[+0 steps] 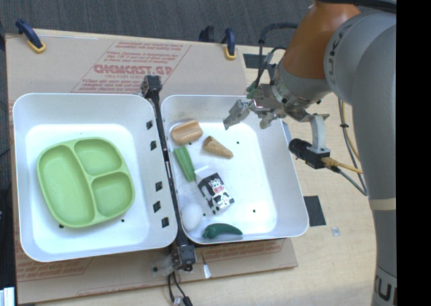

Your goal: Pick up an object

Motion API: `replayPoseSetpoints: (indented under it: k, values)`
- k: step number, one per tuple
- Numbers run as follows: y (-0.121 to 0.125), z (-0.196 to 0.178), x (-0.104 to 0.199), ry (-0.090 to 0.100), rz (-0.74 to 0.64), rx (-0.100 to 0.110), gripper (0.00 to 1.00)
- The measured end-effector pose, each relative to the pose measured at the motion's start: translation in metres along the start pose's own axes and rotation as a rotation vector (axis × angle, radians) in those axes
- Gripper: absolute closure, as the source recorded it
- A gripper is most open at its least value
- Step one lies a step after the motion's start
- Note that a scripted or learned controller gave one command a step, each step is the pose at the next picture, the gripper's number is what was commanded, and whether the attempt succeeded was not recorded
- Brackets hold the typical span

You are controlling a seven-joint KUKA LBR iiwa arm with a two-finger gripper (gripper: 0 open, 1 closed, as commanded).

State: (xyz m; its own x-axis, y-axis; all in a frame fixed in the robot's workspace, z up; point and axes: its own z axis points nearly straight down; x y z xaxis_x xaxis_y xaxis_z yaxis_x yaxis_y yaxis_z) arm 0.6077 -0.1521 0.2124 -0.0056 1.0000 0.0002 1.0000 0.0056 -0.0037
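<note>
The right bin (286,183) holds several small items. A tan bread roll (186,131) and a tan wedge (217,147) lie near its back. A light green stick (184,162) lies along the left wall. A black-and-white patterned carton (217,192) sits mid-bin, with a white lump (192,216) and a dark green pod (222,231) at the front. My gripper (250,116) hangs over the bin's back right part, right of the roll and wedge. It is open, with nothing between its fingers.
The left bin (27,116) carries a light green divided plate (85,180). A black divider rail (161,163) runs between the bins. Cardboard (128,62) lies under both. The grey arm (350,62) and a cable (343,166) crowd the right side.
</note>
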Motion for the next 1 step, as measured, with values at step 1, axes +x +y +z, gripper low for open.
replayPoseSetpoints:
  k: [1]
  values:
    - [0.0184, 0.1060, 0.0170, 0.000, -0.002, 0.002, 0.00]
